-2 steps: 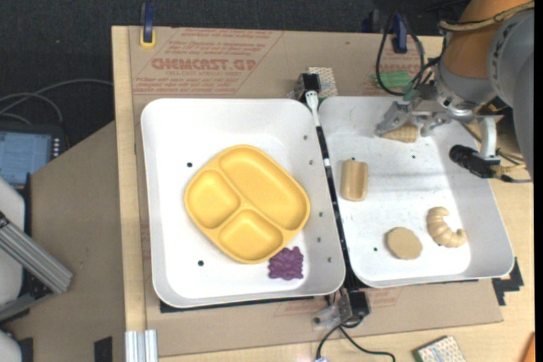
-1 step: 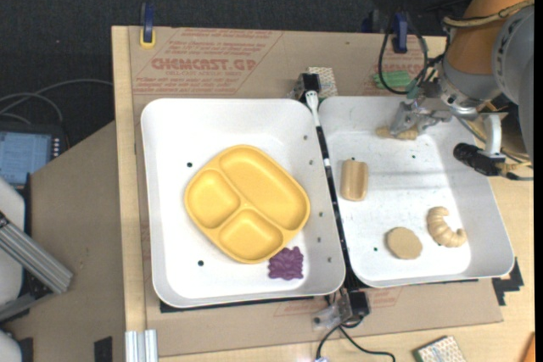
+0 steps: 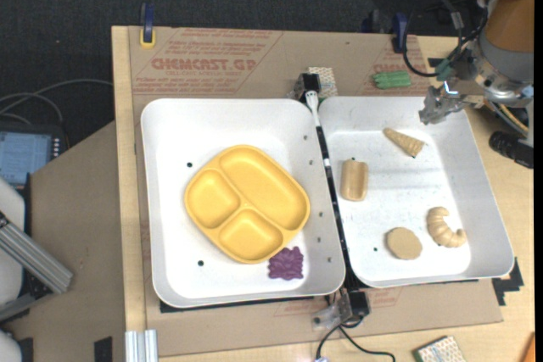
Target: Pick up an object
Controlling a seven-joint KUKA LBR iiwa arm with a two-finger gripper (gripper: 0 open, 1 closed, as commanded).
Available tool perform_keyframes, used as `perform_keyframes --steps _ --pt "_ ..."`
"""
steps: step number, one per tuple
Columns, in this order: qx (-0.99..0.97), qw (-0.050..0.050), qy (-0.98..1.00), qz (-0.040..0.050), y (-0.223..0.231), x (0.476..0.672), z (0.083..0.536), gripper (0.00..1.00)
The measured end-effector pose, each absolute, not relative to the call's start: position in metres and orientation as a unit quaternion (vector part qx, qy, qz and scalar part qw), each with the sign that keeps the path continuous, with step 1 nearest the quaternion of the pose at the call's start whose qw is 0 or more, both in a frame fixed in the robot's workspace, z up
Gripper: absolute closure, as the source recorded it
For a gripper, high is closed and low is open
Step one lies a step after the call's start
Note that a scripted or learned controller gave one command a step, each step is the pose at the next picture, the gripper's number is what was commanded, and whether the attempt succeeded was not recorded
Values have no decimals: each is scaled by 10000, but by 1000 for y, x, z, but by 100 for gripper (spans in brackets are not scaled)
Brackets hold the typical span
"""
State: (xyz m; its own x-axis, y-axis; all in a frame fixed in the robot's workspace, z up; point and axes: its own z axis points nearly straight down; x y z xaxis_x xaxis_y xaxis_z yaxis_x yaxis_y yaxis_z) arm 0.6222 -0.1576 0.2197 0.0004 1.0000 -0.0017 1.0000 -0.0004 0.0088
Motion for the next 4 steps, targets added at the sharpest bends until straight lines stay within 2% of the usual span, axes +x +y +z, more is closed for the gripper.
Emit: perform_keyframes --steps 1,2,3,4 --pt "7072 9 7071 4 -158 622 212 0" --pt "7072 14 7070 -4 -194 667 105 0" --pt "7079 -19 7064 -14 -209 648 83 0" --pt "7058 18 7084 9 -167 668 85 0"
